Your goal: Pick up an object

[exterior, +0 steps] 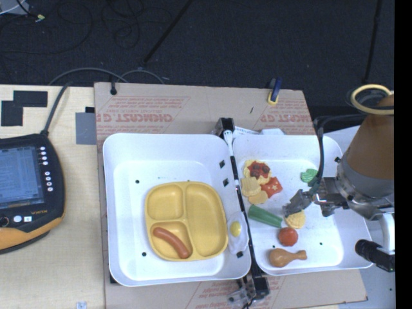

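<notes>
Right bin (335,253) crowded, gripper (297,203) hemmed by green stick (265,216) at eight o'clock, yellow piece (295,221) and tomato (288,236) at six, food pile (257,179) at ten; open floor toward twelve; left bin (125,172) bare around yellow tray (187,219)

A grey arm with an orange band (376,143) reaches in from three o'clock, its dark two-finger gripper (298,205) low over the right shallow white bin (331,253), just above a small pale yellow food piece (295,221). Around it lie a green cucumber-like stick (265,216), a red tomato (288,236), a tan drumstick (287,257) and a heap of red and yellow pieces (259,179). In the left white bin (125,172), a yellow sectioned plastic plate (187,219) holds a red sausage (170,242) at its seven o'clock. A handheld control pendant (26,188) sits at nine o'clock.
</notes>
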You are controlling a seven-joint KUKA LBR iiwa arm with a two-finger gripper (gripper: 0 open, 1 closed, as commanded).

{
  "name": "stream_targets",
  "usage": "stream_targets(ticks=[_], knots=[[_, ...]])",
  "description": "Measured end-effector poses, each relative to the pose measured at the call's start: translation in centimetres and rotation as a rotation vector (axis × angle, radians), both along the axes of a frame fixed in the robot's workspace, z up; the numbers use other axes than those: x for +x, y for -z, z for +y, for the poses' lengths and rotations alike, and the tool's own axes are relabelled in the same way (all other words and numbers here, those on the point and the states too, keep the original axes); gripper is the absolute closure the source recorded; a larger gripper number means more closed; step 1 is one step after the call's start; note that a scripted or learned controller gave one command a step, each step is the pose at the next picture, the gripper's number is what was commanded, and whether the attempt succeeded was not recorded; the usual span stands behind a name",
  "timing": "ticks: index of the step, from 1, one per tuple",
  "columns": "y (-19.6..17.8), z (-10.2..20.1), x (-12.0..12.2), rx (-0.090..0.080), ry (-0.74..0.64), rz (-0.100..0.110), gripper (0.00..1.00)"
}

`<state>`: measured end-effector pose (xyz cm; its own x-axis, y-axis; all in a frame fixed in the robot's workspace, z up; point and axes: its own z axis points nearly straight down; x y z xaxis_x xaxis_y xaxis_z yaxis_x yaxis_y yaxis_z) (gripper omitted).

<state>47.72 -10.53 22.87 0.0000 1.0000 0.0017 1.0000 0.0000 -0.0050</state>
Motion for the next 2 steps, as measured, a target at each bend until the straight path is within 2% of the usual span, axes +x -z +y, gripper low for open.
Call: stream_targets(ticks=[1,2], knots=[[14.6,-3.6,-0.3,-0.002,0.003,0.000,0.00],[12.9,-3.9,-0.2,-0.001,0.009,-0.002,1.00]])
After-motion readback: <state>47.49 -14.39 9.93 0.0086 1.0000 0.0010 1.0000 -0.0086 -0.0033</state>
